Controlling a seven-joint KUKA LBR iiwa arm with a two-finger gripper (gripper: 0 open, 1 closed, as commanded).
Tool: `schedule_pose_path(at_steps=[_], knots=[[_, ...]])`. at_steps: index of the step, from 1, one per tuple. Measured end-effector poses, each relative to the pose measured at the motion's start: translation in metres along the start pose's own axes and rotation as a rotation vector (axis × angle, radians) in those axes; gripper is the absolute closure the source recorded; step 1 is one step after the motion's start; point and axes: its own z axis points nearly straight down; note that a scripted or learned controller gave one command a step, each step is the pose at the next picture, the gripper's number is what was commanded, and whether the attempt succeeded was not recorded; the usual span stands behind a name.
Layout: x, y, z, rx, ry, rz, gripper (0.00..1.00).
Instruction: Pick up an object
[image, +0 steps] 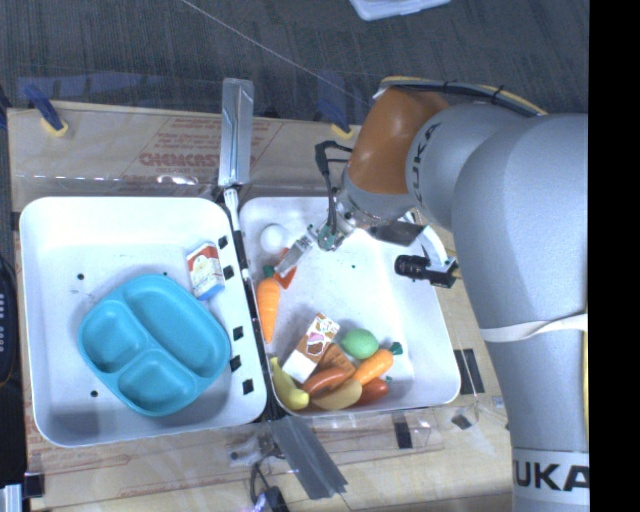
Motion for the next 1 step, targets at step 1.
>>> schedule_pose_path(at_steps=[1], knots=[[-0.0017,0.0017,-0.0012,-0.007,-0.009,0.0,0.0]])
